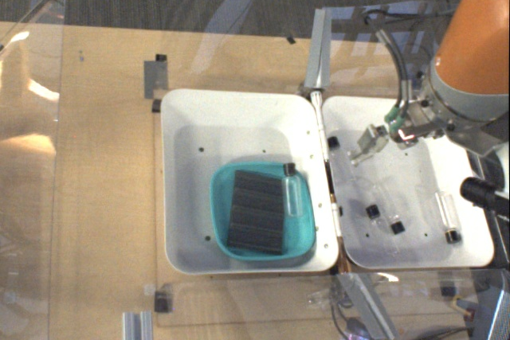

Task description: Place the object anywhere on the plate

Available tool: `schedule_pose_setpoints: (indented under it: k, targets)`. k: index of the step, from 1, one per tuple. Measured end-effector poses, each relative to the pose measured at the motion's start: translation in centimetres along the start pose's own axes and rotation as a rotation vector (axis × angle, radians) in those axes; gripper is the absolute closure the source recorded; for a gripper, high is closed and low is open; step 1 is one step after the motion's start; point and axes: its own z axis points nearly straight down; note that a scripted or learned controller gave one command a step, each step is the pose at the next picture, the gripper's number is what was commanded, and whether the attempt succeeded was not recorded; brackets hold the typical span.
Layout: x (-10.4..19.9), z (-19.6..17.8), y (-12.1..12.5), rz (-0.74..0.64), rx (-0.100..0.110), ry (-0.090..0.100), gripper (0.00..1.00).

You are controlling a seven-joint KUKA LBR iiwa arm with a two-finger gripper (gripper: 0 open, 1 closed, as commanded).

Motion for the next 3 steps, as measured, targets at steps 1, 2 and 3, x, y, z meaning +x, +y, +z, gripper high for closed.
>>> schedule_pose_setpoints:
  k: [1, 2, 3]
  targets:
    - [0.1, -1.1, 0.3, -0.007, -0.008, -0.004, 1.00]
    - [1.9, 13.3, 0.3, -0.108, 0.007, 0.004, 1.00]
    - [1.9, 13.2, 0.3, -0.108, 0.007, 0.003, 0.00]
